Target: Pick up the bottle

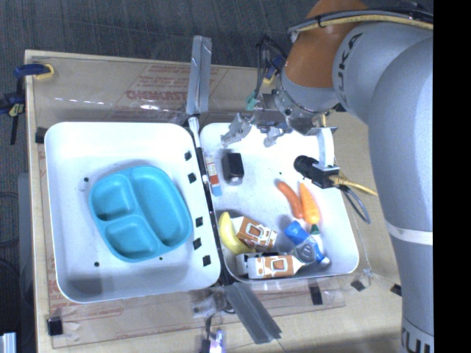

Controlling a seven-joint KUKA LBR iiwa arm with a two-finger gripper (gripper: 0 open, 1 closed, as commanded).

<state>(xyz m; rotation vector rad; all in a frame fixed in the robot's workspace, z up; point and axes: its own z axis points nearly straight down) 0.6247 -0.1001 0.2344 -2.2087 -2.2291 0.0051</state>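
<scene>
- One bottle (pixel 305 245), clear with a blue cap, lies tilted in the right bin (pixel 346 219), in the corner that sits lower right in the camera view. Its cap points up toward the carrots.
- Just beside it on the left are two orange-and-white cartons. One (pixel 256 234) touches the banana; the other (pixel 274 265) lies along the bin's lower wall, by the bottle's lower end.
- A yellow banana (pixel 228 235) curves against the same bin's left wall.
- Two carrots (pixel 305 203) lie side by side just above the bottle's cap.
- Further up, a small black block (pixel 233 165) sits near the left wall, with a slim white tube (pixel 212 173) beside it.
- My fingers (pixel 238 129) hang over the far end of this bin, well apart from the bottle. They are spread apart, with nothing between them.
- The left bin (pixel 66 197) holds a blue divided plate (pixel 138 212).
- Both bins rest on the table (pixel 96 79).
</scene>
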